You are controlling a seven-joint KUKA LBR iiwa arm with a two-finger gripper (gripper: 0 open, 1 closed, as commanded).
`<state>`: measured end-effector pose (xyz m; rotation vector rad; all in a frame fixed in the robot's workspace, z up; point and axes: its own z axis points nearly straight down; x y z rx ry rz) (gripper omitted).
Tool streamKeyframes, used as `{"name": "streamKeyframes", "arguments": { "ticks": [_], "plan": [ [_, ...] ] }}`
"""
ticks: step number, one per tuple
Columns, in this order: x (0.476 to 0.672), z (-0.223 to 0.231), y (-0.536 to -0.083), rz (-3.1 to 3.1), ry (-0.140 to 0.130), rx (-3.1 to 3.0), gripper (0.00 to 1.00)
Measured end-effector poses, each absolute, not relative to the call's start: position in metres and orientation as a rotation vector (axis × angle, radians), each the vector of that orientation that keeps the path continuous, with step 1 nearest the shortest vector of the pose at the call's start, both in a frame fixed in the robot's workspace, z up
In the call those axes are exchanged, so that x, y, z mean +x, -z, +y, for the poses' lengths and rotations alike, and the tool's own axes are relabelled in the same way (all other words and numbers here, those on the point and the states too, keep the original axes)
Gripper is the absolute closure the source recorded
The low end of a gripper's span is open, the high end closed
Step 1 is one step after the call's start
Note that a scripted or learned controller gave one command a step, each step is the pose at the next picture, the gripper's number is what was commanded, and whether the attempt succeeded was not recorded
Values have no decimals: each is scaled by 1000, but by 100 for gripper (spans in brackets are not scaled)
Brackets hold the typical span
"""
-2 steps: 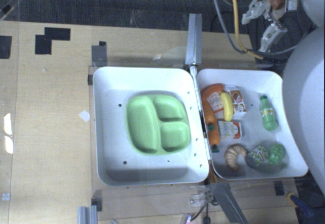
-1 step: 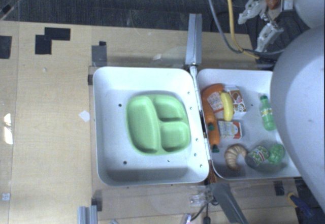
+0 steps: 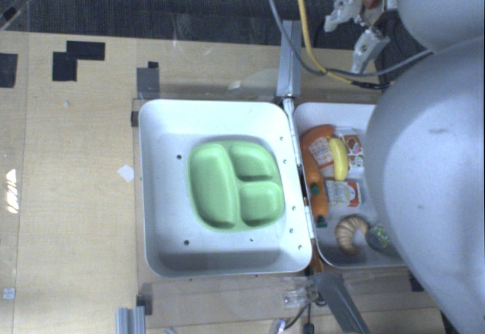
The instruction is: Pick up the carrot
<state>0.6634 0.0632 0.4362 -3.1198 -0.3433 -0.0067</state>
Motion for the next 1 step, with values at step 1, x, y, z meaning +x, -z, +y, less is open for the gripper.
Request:
{"name": "streamKeyframes", "arguments": {
  "ticks": [1],
  "plan": [
    [663,111,-436,-352,6,-3119,0]
  ]
}}
